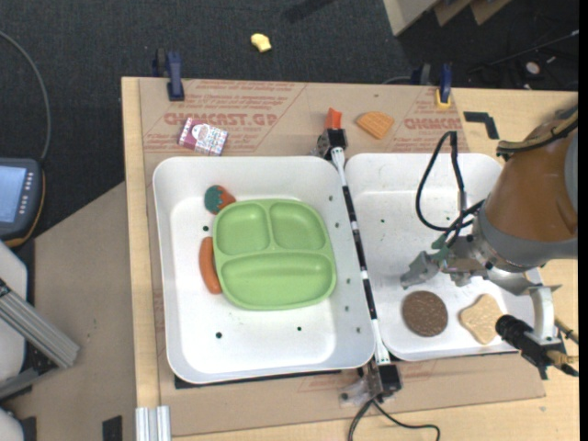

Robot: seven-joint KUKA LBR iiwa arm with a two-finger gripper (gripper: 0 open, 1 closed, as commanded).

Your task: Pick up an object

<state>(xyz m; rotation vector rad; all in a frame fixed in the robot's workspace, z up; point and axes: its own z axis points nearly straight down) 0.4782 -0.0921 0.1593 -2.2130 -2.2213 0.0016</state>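
Hovering above the brown cookie (425, 312) in the right bin (390, 246), the gripper (432, 266) should be centred first; finger spread cannot be told.

Grey arm (542, 219) wearing an orange band

A black cable (432, 186) is looping off its wrist, and grey metal fingers (424, 266) are jutting from the end.
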